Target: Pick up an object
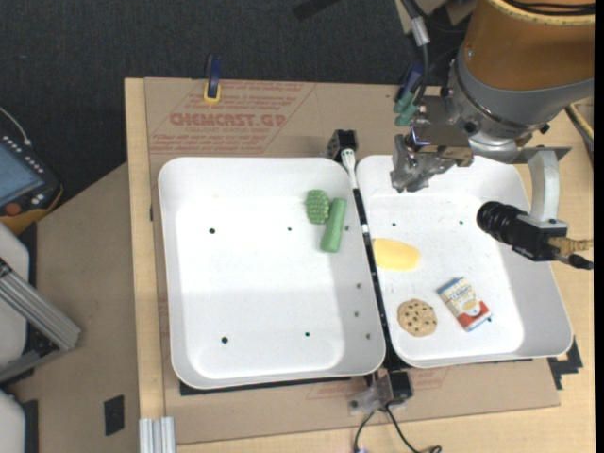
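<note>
Nothing is yet lifted. The gripper [412,179] is poised above the far edge of the right bin [547,333]; whether it is spread or closed cannot be told, and nothing is seen held. Three things are counted in that bin: one yellow piece [396,254], one cookie [416,317], one small carton [463,303]. One green toy [326,217] is seen by the right edge of the left bin [189,253].

Lighting: bright, even, from overhead. Left bin [189,253] carried a soft grey shadow across its upper half; lower floor glared near-white. Arm [528,45] cast a faint shade on the right bin [557,319]. Focus: fair throughout, slightly soft. Dark surround stayed dim and grainy. Edge distortion: slight.
</note>
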Motion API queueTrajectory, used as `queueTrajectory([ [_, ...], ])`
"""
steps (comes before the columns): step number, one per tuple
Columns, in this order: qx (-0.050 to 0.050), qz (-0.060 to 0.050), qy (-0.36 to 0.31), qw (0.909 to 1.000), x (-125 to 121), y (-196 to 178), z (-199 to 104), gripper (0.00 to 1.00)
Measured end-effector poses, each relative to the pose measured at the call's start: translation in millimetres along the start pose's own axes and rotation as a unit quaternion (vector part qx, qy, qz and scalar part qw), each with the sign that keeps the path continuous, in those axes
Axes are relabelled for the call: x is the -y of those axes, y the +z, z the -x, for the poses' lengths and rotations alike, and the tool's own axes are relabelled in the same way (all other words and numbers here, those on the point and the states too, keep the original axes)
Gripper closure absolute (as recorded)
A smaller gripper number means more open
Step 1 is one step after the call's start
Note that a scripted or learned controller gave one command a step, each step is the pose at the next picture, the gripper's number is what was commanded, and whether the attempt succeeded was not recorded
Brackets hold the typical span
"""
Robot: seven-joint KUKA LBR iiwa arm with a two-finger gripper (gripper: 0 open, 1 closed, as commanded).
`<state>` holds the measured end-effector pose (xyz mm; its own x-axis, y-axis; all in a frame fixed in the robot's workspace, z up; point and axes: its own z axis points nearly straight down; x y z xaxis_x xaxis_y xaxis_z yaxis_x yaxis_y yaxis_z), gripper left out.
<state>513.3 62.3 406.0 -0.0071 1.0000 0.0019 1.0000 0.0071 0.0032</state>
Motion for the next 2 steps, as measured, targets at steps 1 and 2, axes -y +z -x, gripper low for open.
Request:
queueTrajectory([
  [1,0.000,-0.001,0.001,1.0000,35,-13,-40,1.00],
  [2,0.001,0.000,0.003,1.0000,24,-32,-43,1.00],
])
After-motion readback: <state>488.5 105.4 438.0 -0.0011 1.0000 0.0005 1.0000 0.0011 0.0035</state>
